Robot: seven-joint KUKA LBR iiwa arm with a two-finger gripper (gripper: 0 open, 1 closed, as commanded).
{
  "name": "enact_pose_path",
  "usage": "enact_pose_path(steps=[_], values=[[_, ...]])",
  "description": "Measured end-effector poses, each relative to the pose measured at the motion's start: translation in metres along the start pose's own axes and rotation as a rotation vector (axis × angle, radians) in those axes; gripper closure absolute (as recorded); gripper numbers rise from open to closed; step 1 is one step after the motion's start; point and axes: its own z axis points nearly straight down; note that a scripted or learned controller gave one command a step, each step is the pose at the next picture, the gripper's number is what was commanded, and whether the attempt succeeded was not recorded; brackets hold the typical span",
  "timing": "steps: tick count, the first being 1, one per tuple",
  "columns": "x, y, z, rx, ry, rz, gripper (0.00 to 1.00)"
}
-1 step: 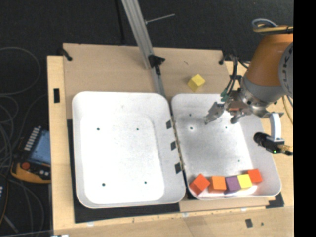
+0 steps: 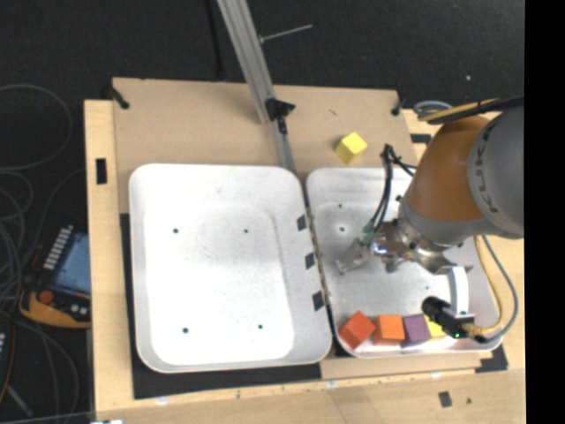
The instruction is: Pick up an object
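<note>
1. Four blocks sit in a row along the near edge of the right bin (image 2: 353, 184): a red block (image 2: 357, 329), an orange block (image 2: 389, 328), a purple block (image 2: 416, 329) and a small yellow block (image 2: 436, 329). They are packed close, neighbours touching or nearly so, and the row runs left to right along the bin's front wall.

2. The end effector (image 2: 353, 259) hangs over the middle of the same bin, above bare floor. The blocks lie toward the camera from it, the red block nearest and almost straight below it in the view, the others off to the right.

3. How wide the end effector stands cannot be told; its tip is small and dark against the bin, and nothing is visible in its grip.

4. The red block looks like a small cube turned slightly askew, the orange and purple ones squarer to the wall; all appear rigid and matte.

5. A second yellow cube (image 2: 350, 147) rests on the counter (image 2: 177, 122) behind the right bin, well apart from the end effector.

6. The left bin (image 2: 159, 193) lies beside the right one, their inner walls meeting.

7. The likely next move is a short travel toward the near wall, where crowding may hamper a clean grasp.
</note>
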Motion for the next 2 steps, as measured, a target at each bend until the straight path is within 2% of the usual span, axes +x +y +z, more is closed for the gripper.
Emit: enact_pose_path(steps=[1, 2], values=[[0.008, -0.027, -0.047, -0.014, -0.003, 0.005, 0.00], [0.047, -0.045, -0.044, -0.009, -0.002, -0.007, 0.00]])
